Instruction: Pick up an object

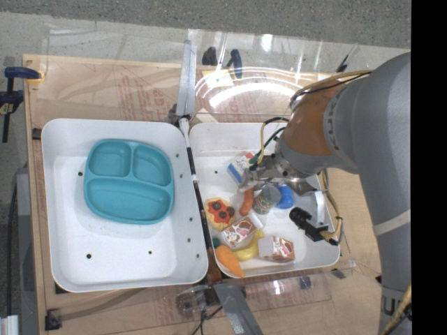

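Inside the right bin [209, 139], toy foods crowd around the gripper [255, 180], its state unclear; left bin [56, 145] holds a teal tray [128, 181].

A plywood bench [105, 93] carries the bins. Beyond its far edge runs grey speckled floor [174, 5]. A blue clamp [12, 89] grips the bench's left edge. Light glares near the far edge.

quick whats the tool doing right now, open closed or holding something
Tool: low in the right white bin over the pile of small toy foods; whether it is open, closed or holding anything cannot be told.
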Motion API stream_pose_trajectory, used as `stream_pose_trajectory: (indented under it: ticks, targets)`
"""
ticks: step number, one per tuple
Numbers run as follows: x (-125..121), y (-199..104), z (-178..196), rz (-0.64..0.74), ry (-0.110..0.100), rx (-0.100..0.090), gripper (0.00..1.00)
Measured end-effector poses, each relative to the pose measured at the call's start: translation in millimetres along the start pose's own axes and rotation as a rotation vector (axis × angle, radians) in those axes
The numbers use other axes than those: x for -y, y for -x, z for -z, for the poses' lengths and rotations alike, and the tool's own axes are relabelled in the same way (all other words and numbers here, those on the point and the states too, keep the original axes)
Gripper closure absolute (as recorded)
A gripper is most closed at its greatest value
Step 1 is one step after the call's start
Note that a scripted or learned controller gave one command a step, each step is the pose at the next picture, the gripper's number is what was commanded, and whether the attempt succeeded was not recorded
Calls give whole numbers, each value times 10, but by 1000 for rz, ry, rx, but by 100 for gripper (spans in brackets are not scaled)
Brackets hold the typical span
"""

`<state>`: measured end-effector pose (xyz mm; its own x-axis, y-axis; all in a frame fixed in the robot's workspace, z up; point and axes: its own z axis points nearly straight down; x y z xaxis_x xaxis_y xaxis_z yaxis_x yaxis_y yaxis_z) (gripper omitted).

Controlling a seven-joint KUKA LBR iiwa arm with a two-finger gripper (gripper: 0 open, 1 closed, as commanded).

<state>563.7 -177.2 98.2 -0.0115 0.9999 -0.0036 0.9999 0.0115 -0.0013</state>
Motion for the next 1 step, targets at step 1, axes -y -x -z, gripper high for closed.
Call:
stream_pose_trajectory:
  ticks: [1]
  targets:
    - [-84, -496, 1339, -71, 2, -4, 100]
